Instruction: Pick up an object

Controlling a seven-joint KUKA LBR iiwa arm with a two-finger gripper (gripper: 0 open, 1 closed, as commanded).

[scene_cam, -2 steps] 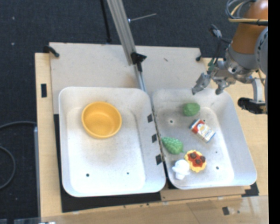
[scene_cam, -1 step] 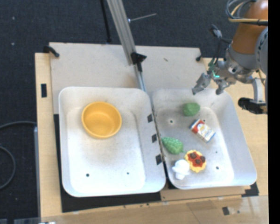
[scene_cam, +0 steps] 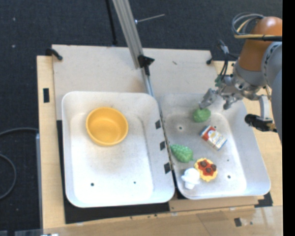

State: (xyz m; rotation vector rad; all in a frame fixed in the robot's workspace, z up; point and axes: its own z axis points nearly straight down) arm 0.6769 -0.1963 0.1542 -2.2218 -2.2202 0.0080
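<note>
The arm enters at the right and is cut off by the frame there, so its base is unseen; the gripper hangs over the far end of the right bin, its two fingers spread apart with nothing between them, though their tips are small and hard to make out. The wooden bench stands on a dark carpeted floor, with a black cable looping at the bench's left side and a slanted metal pole rising from its far edge. Two shallow white bins sit side by side on the bench. The left bin holds a yellow bowl, upright, in its far left part. The right bin holds five things: a round green toy just beneath the gripper, near but apparently not touching it; a small red and white box nearer the camera than that toy; a green leafy toy beside the bin's left wall; a yellow and red toy; and a white toy touching the latter, whose exact kinds cannot be told.
</note>
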